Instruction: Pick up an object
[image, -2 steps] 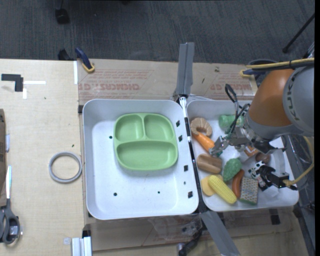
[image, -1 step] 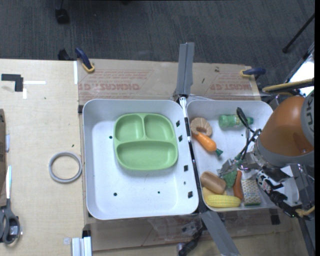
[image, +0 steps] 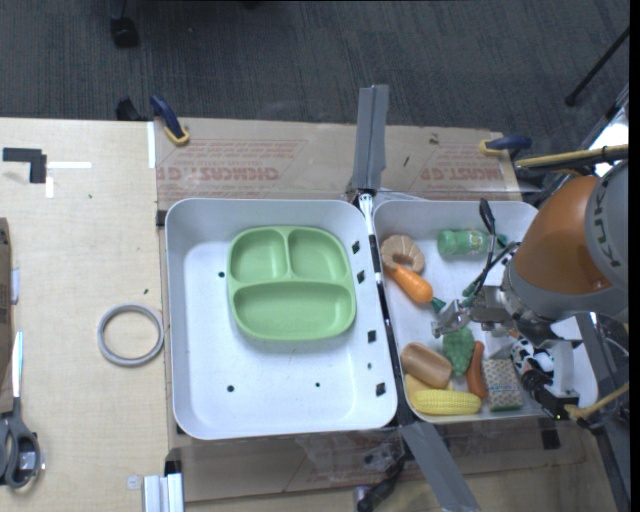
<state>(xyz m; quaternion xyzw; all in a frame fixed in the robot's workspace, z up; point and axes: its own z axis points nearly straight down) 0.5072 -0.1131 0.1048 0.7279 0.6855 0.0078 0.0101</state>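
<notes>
Where bins (image: 185, 330) meet: one carrot (image: 411, 284).

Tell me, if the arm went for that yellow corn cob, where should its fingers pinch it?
Probably across the middle of the corn cob, coming straight down from above. It lies flat and lengthwise along the right bin's near wall, so its narrow width suits the two fingers. The near side looks tight against the wall, and a bread roll crowds the far side.
</notes>
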